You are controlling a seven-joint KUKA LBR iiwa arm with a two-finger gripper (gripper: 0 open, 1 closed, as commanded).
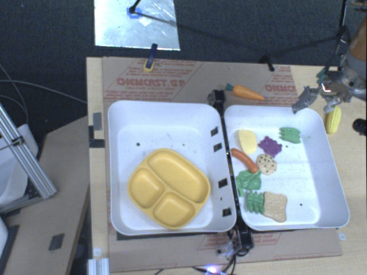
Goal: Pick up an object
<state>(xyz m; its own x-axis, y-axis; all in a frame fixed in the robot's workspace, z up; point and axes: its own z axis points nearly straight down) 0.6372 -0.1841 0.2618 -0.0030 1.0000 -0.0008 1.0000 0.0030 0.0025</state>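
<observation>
Hovering at two o'clock above the right bin [335, 179], the end effector [321, 93] appears open and empty; the purple piece [269, 146] should be approached vertically.

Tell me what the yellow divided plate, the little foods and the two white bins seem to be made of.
The yellow divided plate looks like moulded plastic, matte with a soft sheen. The little foods, such as the carrot and the toast slice, look like toy plastic or rubber: flat, bright colours. The right bin and the left bin look like thin formed plastic with rounded rims, lightly scuffed.
</observation>
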